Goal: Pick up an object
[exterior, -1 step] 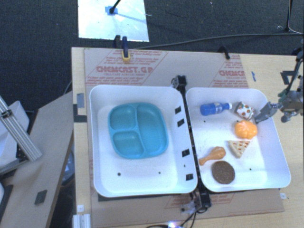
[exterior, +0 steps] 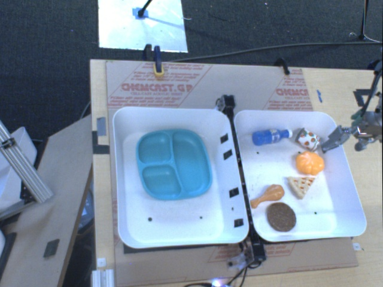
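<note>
The things to pick from all lie in the right bin (exterior: 347,184), spread over its floor: a blue bottle (exterior: 270,137) on its side near the far wall, its white cap pointing right; just right of the cap a small white toy with red spots (exterior: 307,140); below that an orange pumpkin-like fruit (exterior: 310,162); just below the fruit a pale wedge of cheese or cake (exterior: 302,186); to the wedge's left a tan drumstick (exterior: 268,195) lying at a slant; and nearest the front wall a round brown cookie (exterior: 281,216). The spotted toy and the orange fruit sit close together, the fruit and the wedge nearly touch, and the bottle, drumstick and cookie each lie apart from the others. The gripper (exterior: 331,141) reaches in over the right bin's far right corner, its grey tip just beside the spotted toy and above the orange fruit; whether its tip is spread or closed cannot be told from here, and nothing can be seen caught in it. The left bin (exterior: 128,178) holds a blue divided plate (exterior: 174,164) with three compartments, lying flat near its middle. Both bins rest side by side on a brown sheet with red lettering (exterior: 179,82) on the bench (exterior: 66,160)
</note>
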You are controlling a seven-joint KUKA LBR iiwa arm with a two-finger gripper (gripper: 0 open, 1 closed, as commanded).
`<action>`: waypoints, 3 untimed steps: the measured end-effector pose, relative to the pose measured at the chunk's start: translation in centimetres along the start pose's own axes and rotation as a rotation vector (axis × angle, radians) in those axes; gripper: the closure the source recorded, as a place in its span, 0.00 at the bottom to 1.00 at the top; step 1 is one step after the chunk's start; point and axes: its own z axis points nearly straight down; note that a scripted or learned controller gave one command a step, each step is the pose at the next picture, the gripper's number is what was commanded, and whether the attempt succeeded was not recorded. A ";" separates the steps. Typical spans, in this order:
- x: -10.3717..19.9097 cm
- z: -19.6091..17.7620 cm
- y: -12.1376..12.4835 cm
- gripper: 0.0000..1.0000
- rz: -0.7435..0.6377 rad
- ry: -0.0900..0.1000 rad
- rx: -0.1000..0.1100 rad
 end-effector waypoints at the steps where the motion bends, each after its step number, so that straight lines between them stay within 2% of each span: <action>1: 0.3 4.3 0.6 0.00 0.001 0.000 0.001; 2: 1.0 9.1 1.3 0.00 0.000 0.001 0.002; 3: 0.1 14.0 0.9 0.00 0.003 0.001 0.004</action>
